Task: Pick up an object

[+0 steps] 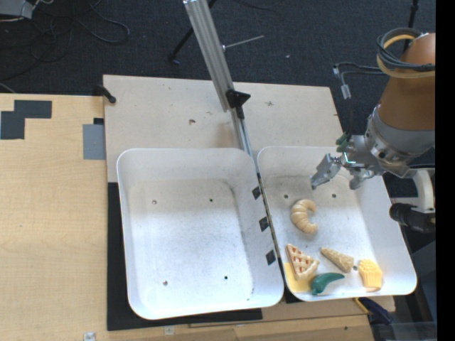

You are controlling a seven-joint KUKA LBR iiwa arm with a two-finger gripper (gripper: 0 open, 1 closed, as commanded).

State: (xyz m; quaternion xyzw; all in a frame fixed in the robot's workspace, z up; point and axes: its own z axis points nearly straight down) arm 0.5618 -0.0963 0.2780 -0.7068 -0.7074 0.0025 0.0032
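Note:
My gripper [338, 177] hangs over the back part of the right bin [380, 222]. It is open, with nothing between its fingers. A tan croissant [304, 215] lies in the bin just in front and to the left of it. At the near end of that bin lie a waffle wedge [301, 261], a cone-shaped pastry [337, 258], a yellow piece [370, 273] and a green pepper [325, 281].
The left bin [185, 219] sits beside the right one, with a divider carrying black clips [261, 222] between them. A slanted metal rail [217, 62] rises from the bench behind the bins. The arm's orange-banded body [409, 84] stands at the right.

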